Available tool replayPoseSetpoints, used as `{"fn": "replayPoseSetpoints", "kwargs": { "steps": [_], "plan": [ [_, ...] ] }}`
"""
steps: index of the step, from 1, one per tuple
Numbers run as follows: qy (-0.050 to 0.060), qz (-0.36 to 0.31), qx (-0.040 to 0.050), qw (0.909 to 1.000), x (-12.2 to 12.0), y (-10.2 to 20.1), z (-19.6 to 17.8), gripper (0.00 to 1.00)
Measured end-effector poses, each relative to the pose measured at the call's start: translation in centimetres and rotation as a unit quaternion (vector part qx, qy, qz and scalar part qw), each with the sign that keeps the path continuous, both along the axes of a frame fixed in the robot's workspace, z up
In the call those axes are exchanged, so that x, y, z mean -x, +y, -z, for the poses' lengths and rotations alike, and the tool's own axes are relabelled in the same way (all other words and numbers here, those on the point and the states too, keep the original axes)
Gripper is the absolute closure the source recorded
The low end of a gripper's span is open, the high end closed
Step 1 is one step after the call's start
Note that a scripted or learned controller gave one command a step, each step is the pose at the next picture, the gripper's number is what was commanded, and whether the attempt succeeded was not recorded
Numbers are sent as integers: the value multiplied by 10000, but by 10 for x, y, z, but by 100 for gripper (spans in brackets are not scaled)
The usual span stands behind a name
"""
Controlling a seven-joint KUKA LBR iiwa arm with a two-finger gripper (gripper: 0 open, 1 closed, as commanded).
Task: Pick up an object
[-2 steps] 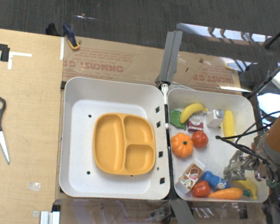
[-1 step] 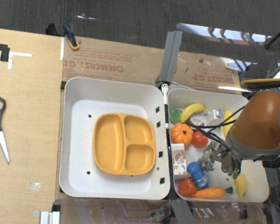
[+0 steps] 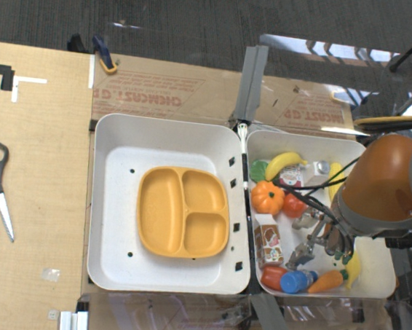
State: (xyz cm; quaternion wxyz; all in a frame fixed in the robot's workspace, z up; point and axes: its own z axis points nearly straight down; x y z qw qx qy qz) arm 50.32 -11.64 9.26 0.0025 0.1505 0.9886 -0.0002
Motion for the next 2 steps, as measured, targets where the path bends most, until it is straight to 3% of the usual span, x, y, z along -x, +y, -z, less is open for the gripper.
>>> {"fn": "replayPoseSetpoints", "kwargs": {
  "steps": [1, 2],
  "plan": [
    [15, 2861, 13, 9582, 15, 10, 1, 0],
    [9, 3175, -8, 9483, -84, -21, -33, 0]
  ]
}}
